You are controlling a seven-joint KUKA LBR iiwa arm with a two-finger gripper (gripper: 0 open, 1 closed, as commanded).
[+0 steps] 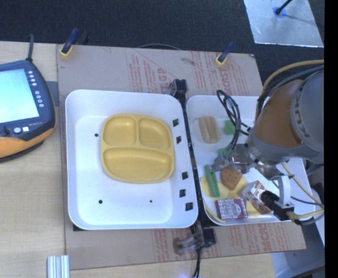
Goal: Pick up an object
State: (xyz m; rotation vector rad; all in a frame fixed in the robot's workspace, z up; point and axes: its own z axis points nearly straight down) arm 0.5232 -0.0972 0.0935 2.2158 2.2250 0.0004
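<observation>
- Camera view: brown block (231, 178) lies in right bin (195, 155), directly under gripper (230, 165); finger state cannot be told.
- Green stick (212, 182), tan bun (208, 129) and red packet (231, 208) lie nearby.
- Left bin (82, 155) holds yellow divided tray (138, 147).
- Pendant (13, 109) rests on counter (18, 213).

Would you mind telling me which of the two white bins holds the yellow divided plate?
The left bin: the yellow divided plate lies in it. The right bin holds small food items, with the gripper over them.
</observation>
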